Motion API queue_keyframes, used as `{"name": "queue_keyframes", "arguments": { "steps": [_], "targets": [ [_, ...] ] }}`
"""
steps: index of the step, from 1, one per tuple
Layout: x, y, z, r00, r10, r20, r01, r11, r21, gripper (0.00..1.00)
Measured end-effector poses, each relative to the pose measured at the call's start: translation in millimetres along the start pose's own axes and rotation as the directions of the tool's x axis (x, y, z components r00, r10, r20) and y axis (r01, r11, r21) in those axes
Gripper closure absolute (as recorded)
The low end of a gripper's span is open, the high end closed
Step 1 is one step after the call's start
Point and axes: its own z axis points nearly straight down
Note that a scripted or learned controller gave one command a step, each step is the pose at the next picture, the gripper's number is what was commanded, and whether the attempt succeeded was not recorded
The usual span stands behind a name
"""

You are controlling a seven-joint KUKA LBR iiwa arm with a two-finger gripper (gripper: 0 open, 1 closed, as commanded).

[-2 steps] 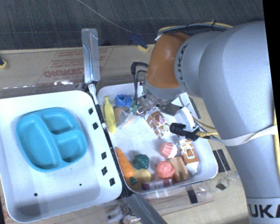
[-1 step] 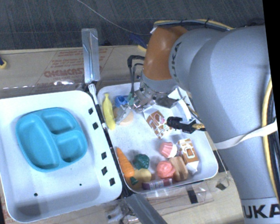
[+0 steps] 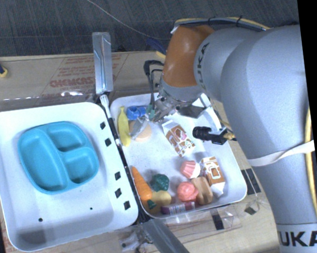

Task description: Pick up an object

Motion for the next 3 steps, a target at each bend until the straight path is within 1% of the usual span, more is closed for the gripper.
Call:
{"name": "queue_keyframes", "arguments": {
  "steps": [1,2,3],
  "targets": [
    [-55.1,-21.5,-7.5,1.000,-0.027,0.005,0.027,1.000,-0.014,0.00],
    [-45.8,-15.2,8.8,0.987,0.159,0.007,-0.159,0.987,-0.022,0.00],
    [-41.5,-74.4,-72.0,0.987,0.162,0.012,-0.162,0.986,-0.035,0.00]
  ]
}}
